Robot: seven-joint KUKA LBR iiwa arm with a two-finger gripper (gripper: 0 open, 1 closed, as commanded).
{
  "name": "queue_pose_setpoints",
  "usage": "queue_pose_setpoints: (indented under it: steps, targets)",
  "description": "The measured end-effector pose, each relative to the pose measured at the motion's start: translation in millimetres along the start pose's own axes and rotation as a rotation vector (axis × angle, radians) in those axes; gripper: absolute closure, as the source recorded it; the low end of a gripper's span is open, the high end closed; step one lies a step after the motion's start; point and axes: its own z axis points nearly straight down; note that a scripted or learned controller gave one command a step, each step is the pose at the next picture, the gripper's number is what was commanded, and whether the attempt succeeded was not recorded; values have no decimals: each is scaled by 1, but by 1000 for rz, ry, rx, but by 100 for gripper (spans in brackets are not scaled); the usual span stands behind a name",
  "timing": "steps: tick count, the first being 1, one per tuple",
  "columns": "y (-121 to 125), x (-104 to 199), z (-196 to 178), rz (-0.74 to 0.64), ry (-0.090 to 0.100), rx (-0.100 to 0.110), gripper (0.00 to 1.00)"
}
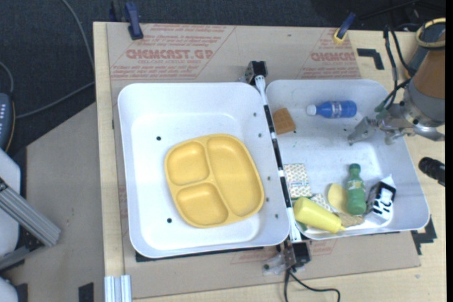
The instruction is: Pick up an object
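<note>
My gripper [374,136] hangs over the right bin [403,173] near its far right side, fingers spread apart with nothing between them. A blue bottle [333,109] lies just to its left, near the bin's back wall. Below the gripper, toward the front, stands a green bottle [355,189]. Beside that are a yellow rounded piece [335,196], a yellow wedge-like object [316,216] and a black-and-white item [383,200]. A brown block [284,121] and a patterned packet [297,179] lie along the bin's left wall.
The left bin [141,152] holds a yellow divided plate [214,179]. The arm's grey body with its orange band [429,74] rises at the right edge. Clamps and cables sit around the cardboard-covered bench [184,49].
</note>
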Motion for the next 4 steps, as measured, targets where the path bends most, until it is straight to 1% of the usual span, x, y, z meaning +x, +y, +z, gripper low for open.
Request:
queue_pose_setpoints:
  steps: [1, 2, 3, 4]
  targets:
    - [84, 3, 32, -10, 18, 38, 0]
    - [5, 4, 34, -3, 9, 3, 0]
    - [-47, 22, 34, 1, 1, 0, 0]
    - [-97, 6, 33, 0, 1, -6, 0]
